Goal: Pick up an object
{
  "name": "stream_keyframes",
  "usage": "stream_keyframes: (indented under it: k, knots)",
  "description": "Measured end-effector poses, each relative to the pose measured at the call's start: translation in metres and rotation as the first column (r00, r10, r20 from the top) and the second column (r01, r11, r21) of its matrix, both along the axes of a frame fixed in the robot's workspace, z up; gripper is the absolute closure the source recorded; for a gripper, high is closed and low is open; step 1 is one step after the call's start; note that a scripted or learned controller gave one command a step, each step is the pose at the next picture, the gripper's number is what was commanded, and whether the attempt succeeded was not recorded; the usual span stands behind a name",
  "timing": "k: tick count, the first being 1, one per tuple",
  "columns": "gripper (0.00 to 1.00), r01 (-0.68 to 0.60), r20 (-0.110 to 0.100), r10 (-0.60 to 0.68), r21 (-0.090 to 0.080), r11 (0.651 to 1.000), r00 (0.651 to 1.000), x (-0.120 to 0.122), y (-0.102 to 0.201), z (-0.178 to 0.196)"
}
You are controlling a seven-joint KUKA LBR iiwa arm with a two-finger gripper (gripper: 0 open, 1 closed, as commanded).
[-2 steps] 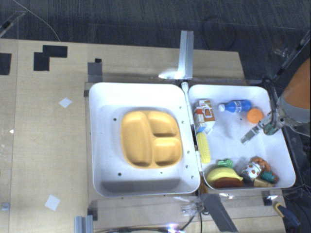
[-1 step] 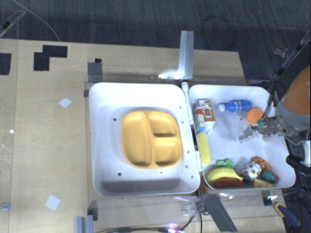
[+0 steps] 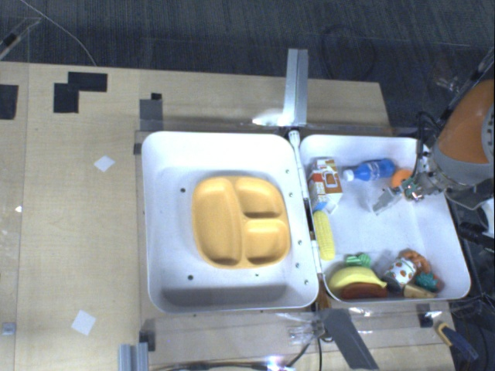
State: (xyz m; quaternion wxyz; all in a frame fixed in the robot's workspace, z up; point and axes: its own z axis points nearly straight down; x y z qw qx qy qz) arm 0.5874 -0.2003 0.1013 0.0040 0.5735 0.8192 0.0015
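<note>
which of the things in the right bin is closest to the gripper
The small orange piece at the bin's upper right, beside the blue bottle's end. It lies right next to the gripper, while the carton, corn and banana lie farther off.

- A robotics lab or test cell, not a home: two shallow white bins [image 3: 155, 207] sit side by side on a pale wooden bench [image 3: 69, 230].
- Metal brackets [image 3: 297, 83] clamp the bins at their shared edge, behind and in front.
- Black tape marks [image 3: 77, 90] lie on the bench, left of and behind the bins.
- Dark carpet [image 3: 193, 22] lies beyond the bench (office-type flooring).
- A grey and orange robot arm [image 3: 468, 134] reaches over the right bin, cables [image 3: 464, 230] trailing beside it.
</note>
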Motion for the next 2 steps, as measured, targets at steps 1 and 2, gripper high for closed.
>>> stream_keyframes:
  k: [1,2]
  knots:
    - [0.0,0.013,-0.001,-0.013,0.003,1.0,1.0,0.025,0.068,-0.013]
    - [0.0,0.026,-0.015,-0.027,-0.008,1.0,1.0,0.046,0.075,-0.013]
